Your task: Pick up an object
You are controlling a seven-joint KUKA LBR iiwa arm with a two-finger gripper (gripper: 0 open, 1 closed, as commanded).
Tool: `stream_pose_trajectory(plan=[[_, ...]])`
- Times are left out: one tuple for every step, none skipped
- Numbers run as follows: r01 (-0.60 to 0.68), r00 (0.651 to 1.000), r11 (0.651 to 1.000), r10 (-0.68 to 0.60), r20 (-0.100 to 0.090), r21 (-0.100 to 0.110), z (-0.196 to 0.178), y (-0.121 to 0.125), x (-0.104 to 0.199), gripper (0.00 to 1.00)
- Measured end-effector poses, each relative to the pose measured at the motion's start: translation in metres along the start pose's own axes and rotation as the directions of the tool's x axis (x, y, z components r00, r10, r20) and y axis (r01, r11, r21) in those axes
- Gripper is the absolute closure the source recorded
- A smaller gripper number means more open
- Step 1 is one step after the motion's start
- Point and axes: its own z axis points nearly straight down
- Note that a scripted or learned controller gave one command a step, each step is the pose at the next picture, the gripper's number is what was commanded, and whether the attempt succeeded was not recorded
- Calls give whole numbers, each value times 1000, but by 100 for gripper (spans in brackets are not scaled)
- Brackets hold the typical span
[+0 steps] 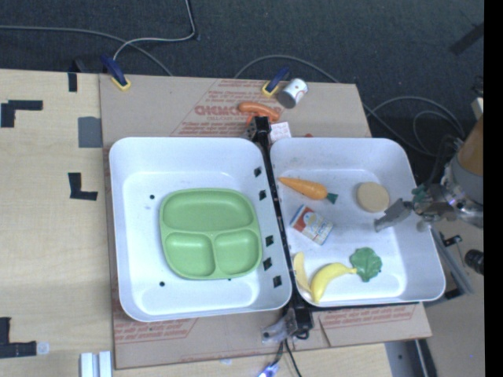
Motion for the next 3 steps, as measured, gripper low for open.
stream_pose_trajectory(plan=[[3,1000,1000,-3,4,-11,114,86,-10,0],[3,1000,1000,-3,2,-8,115,141,17,0],[2,1000,1000,-2,2,-6,115,167,41,0]])
